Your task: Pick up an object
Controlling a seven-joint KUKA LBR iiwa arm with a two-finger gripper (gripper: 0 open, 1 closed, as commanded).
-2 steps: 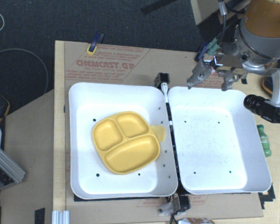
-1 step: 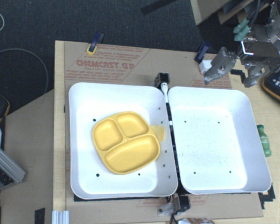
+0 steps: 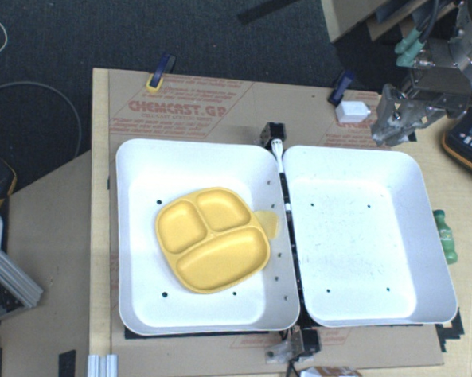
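The approach has hardly begun — the pincer (image 3: 395, 122), whose state I cannot tell, hangs beyond the right bin's (image 3: 424, 235) far rim, well apart from the yellow divided plate (image 3: 211, 240) in the neighbouring bin (image 3: 130, 217) — so it must next cross over and descend.

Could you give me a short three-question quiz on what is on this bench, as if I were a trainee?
1. True or false: the yellow divided plate lies in the left bin.
2. How many compartments does the plate have? A) two B) three C) five
3. Fill in: the gripper hangs above the far ____ corner of the right bin, outside its rim.

Key: 1 true. 2 B: two small ones at the far side, one large one nearer the camera. 3 left, near the small white block on the cardboard sheet.
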